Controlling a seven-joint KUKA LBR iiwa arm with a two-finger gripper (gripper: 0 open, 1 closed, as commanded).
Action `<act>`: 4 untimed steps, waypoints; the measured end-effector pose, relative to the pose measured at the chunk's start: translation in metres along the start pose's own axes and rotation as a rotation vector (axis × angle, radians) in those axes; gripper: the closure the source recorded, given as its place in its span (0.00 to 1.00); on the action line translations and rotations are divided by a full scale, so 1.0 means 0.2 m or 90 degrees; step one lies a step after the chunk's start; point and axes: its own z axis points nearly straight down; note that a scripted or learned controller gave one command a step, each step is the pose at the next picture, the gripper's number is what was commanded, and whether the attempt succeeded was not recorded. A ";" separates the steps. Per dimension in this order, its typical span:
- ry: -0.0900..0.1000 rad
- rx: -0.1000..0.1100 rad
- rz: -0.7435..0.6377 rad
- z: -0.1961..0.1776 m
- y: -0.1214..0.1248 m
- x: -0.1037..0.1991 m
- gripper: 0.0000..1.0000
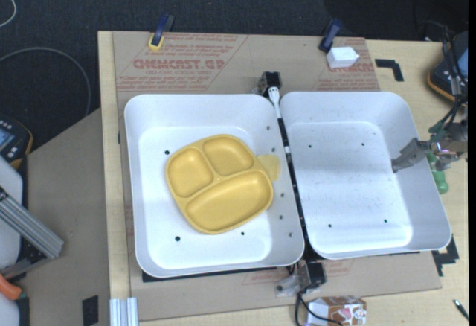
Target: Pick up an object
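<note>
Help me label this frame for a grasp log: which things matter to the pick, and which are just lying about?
Belongs to the job:
- yellow plastic divided plate, the object to pick
- left shallow white bin holding it
- gripper at the right shallow white bin

Lying about:
- small white block on the brown cardboard sheet
- yellow-tipped clamp

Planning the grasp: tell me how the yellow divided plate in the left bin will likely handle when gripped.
The yellow divided plate looks like moulded plastic, so probably stiff and light. Its glossy surface may be slippery. It lies flat and low in the left bin, so it is unlikely to roll or tip; the raised rim and dividers seem the likeliest hold for the gripper.
</note>
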 end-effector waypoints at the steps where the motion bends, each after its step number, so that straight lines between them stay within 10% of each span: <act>1: -0.001 -0.002 -0.001 -0.05 0.00 0.00 1.00; 4: -0.002 -0.003 -0.001 -0.18 0.04 -0.17 1.00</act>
